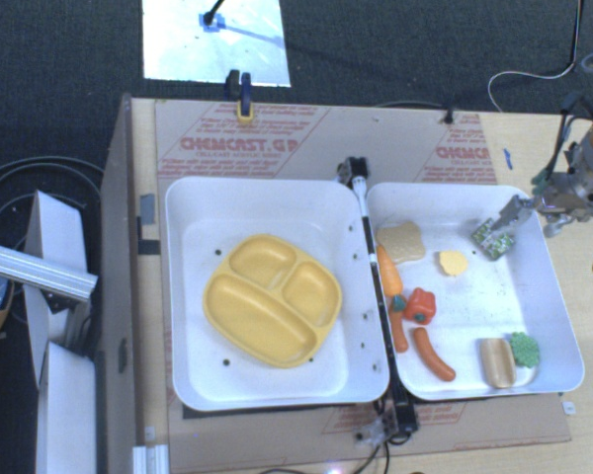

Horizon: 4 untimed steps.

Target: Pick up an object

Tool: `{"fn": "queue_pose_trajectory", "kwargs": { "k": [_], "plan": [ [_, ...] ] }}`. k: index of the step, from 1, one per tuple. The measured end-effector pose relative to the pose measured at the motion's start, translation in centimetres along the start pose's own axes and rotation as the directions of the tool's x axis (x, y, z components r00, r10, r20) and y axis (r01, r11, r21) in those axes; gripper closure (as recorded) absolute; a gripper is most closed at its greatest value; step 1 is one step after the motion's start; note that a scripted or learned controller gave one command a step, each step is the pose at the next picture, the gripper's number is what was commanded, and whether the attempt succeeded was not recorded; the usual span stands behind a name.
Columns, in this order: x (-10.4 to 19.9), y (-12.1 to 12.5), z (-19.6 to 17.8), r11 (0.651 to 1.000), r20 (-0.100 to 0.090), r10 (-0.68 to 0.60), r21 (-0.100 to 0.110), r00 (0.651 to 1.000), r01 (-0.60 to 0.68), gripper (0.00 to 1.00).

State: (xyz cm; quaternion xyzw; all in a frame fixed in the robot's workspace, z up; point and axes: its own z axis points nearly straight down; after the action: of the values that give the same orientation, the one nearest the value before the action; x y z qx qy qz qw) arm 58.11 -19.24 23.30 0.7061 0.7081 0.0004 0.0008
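The right bin (534,265) holds toy food. A beige bread slice (403,241) lies at its back left, with a small yellow piece (454,263) to the right of it. An orange carrot (388,273), a red pepper (420,306) and an orange-red sausage (434,354) lie along the bin's left side. A tan bread roll (496,361) and green broccoli (523,349) sit at the front right. My gripper (495,234) reaches in from the right over the bin's back right part, up and to the right of the yellow piece. Nothing shows in its grasp.
The left bin (193,265) holds a yellow compartment plate (270,299). A divider rail (371,275) runs between the bins. The arm's wrist (580,188) hangs over the right bin's far right edge. Cables and metal framing lie off the bench to the left.
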Motion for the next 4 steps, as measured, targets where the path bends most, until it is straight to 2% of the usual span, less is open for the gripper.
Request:
{"fn": "queue_pose_trajectory", "kwargs": {
  "k": [1,2,3,4],
  "plan": [
    [6.3,-6.5,9.5,1.000,-0.002,0.001,0.004,1.000,-0.001,0.00],
    [8.6,-6.6,12.1,1.000,0.005,0.004,-0.023,1.000,-0.004,0.00],
    [8.9,-1.4,14.9,1.000,0.000,-0.001,0.000,1.000,0.001,0.00],
    [8.5,-6.5,14.9,1.000,0.000,0.002,0.002,1.000,-0.002,0.00]
  ]
}}
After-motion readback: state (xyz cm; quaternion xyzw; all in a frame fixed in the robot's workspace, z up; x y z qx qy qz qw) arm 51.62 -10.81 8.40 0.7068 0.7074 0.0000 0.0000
